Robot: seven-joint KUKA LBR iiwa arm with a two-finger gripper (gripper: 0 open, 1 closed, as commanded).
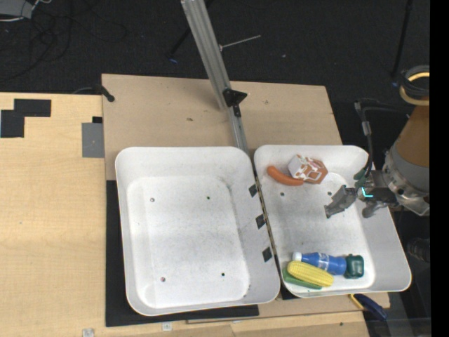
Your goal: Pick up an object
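The left bin (186,227) holds nothing, while the right bin (309,216) holds 4 things: a sausage (283,177) and carton (309,168) at top, corn (310,274) and a bottle (333,263) at bottom. At right-center the claw (351,203) hangs spread and grips nothing, so the pick is not yet done.

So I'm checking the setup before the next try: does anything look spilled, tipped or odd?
Nothing stands out. In the right bin, the corn and bottle lie by the near wall, and the hot dog and packet by the far wall.
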